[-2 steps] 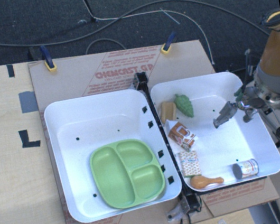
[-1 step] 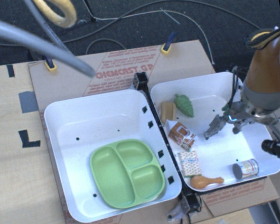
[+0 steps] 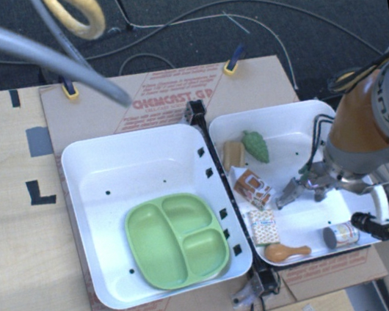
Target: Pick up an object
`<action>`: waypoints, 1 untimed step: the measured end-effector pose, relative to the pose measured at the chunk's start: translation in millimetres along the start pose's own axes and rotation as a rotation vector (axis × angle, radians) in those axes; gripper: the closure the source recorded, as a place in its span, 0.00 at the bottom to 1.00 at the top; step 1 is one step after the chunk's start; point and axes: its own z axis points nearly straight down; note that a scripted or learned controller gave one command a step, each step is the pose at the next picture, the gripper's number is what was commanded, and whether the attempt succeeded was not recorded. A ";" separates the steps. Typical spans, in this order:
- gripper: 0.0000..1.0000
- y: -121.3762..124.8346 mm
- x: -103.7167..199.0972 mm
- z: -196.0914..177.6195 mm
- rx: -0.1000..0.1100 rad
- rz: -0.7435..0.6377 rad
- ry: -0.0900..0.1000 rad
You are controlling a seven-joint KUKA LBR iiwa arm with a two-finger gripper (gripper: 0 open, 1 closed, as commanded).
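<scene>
My gripper reaches into the right bin from the right, its fingers pointing left over the bin's bare middle floor. Just left of the fingertips lies a brown and white snack packet. Below that sits a checkered packet, and an orange wooden spoon-like piece lies at the front. A small grey can rests near the front right. A green leafy toy and a tan block are at the back left. Nothing shows between the fingers.
The left bin holds a green divided plate. A black divider runs between the bins. The arm's orange band and grey wrist hang over the right bin's right side. Cables cross the dark floor behind.
</scene>
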 end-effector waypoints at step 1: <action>0.00 0.5 0.0 9.0 -0.007 -0.001 -0.002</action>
